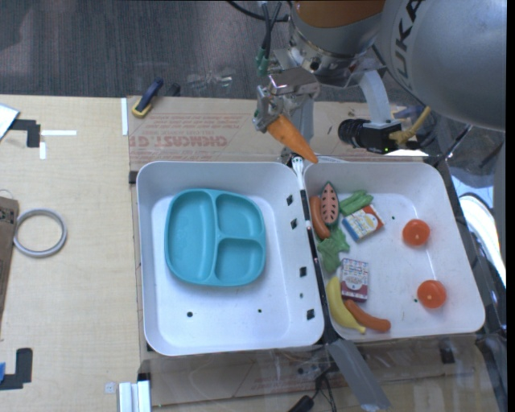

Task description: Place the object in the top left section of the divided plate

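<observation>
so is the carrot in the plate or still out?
Out. The carrot hangs tilted from the hand, above the bins' far edge; the plate holds nothing.

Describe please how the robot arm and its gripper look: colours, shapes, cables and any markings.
The arm is a thick, rounded grey body with dark letters of the KUKA name on its shell and an orange band above the wrist. Below it sits a silvery metal wrist block. The gripper is small, of grey metal. Thin dark cables, one with a green connector, run along the wrist.

A bulky grey metal arm [451,48] bears black lettering at three o'clock, an orange band [338,10] and thin cables.
</observation>
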Controlling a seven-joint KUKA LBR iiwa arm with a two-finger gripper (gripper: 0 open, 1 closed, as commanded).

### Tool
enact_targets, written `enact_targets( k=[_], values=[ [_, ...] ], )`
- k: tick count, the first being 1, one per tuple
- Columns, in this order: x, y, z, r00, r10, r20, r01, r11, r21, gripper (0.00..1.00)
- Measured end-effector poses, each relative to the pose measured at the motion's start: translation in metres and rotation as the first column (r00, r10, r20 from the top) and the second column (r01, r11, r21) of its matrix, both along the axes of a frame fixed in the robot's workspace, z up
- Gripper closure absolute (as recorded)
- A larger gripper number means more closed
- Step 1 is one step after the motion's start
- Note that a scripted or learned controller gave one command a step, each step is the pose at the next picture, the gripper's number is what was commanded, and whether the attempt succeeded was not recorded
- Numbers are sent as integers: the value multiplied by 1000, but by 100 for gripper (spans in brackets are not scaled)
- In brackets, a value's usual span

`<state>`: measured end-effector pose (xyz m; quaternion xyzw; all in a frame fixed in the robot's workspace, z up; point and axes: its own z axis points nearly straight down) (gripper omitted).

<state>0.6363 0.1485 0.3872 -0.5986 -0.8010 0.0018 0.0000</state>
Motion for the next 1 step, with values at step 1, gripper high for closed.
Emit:
enact_targets(
  k=[1],
  values=[
    [23, 0, -34, 999, 50, 0, -50, 999, 0, 100]
  ],
)
